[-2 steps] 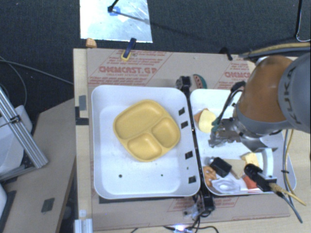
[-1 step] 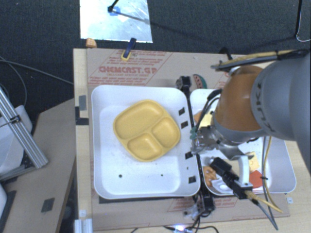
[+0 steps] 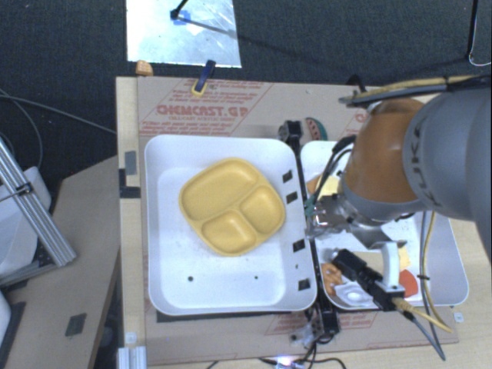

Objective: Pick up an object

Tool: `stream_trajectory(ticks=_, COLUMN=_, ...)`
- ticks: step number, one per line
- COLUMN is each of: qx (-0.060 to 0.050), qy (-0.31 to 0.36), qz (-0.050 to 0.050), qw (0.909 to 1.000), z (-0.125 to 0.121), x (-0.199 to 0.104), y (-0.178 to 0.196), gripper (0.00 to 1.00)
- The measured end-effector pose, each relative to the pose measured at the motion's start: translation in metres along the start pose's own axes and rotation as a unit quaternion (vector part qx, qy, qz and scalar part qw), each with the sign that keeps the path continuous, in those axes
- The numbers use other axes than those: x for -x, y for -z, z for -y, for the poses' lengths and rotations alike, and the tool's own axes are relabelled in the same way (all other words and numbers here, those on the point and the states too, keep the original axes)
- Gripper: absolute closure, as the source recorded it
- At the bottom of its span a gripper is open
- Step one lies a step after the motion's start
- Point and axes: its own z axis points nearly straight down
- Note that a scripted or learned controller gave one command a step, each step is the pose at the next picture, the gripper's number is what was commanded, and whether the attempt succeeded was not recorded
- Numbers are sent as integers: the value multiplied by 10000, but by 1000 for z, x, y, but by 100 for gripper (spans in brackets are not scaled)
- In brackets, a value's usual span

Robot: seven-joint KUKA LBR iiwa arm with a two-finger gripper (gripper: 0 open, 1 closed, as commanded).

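Arm: grey robot arm with an orange band, reaching in from the right, above the right bin.
Gripper: low at the right bin's left edge, just beside the wall shared with the left bin; open or closed cannot be told.
Plate: yellow plastic plate with three compartments, flat in the middle of the shallow white left bin, apart from the gripper.
Right bin: shallow white bin, holding a red-and-white piece and a small orange piece near its front, both partly hidden.
Under the bins: brown cardboard sheet with red lettering.
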Motion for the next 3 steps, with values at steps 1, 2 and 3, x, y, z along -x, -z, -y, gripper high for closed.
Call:
stream_trajectory(ticks=1, qx=12, qy=24, qz=-5, qw=10000, z=-1, x=0, y=10, gripper=100)
stream_trajectory(ticks=2, qx=-2, qy=-44, qz=9, qw=10000, z=1, x=38, y=17, gripper=100)
stream_trajectory(ticks=3, qx=-20, qy=-3, qz=0, qw=10000, z=2, x=-1, y=1, gripper=100)
